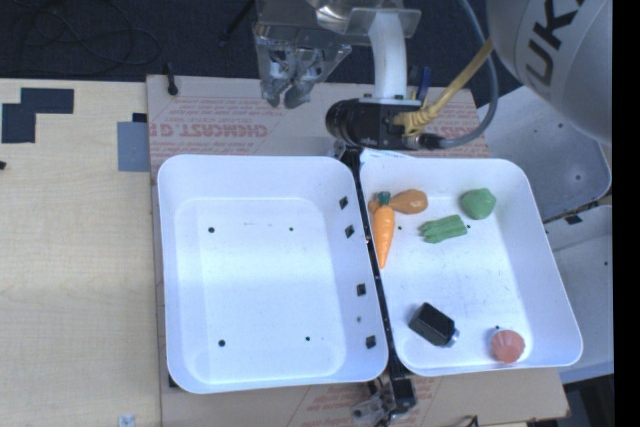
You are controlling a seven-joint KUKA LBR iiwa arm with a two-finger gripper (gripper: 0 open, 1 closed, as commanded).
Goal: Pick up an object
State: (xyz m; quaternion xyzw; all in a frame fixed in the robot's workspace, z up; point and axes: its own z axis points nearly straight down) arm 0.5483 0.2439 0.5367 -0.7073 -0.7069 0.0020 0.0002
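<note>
While raised behind left bin [180, 215], gripper [290, 95] near-closed, holding nothing.

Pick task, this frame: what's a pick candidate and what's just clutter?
Pick candidates, all in the right bin:
carrot
orange piece
green lump
flat green piece
black block
pink ball

Not part of it:
left bin
cardboard sheet
yellow cable
</note>
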